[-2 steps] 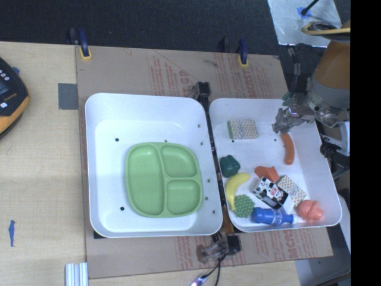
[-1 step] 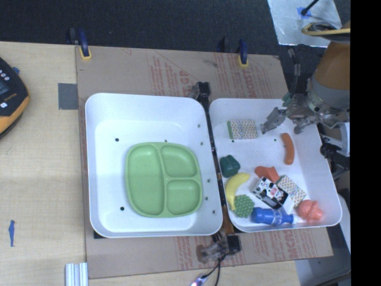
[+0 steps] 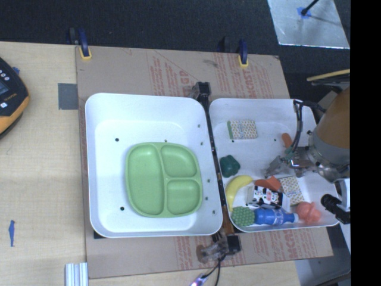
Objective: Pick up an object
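The right bin [image 3: 262, 113] holds several small objects. Among them are a patterned sponge [image 3: 242, 129], a dark green piece [image 3: 229, 164], a yellow banana [image 3: 237, 187], a black-and-white toy [image 3: 266, 196], a blue bottle [image 3: 274, 218], a green mesh item [image 3: 241, 215], a salmon toy [image 3: 308, 212] and a patterned square [image 3: 292, 187]. My gripper [image 3: 284, 162] hangs low over the right side of this bin. It is just above an orange piece [image 3: 273, 182] and the patterned square. I see nothing lifted in it.
The left bin [image 3: 107, 118] holds a green divided plate [image 3: 162, 179]. A small orange item [image 3: 287, 139] lies near the arm in the right bin. A yellow-and-black device [image 3: 9, 100] sits at the bench's left edge. Blue clamps [image 3: 84, 45] pin the cardboard at the back.
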`<state>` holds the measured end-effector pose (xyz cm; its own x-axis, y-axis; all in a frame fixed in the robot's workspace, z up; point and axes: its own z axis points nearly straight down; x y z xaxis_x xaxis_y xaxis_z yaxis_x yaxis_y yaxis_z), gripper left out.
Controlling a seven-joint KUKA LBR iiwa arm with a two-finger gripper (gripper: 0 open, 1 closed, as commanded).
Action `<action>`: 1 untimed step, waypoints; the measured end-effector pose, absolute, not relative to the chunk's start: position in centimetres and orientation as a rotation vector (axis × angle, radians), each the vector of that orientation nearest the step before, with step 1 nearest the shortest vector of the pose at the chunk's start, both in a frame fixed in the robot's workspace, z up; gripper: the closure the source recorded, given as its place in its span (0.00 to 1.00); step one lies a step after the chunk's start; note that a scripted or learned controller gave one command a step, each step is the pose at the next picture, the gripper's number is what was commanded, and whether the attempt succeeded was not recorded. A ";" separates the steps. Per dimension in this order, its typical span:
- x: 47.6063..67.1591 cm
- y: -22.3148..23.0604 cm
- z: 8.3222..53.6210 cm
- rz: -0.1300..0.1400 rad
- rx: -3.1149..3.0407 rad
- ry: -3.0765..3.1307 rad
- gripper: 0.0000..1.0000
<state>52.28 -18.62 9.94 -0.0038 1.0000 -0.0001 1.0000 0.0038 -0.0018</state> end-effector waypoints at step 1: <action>60.0 -17.3 9.2 0.001 -2.216 -2.225 0.00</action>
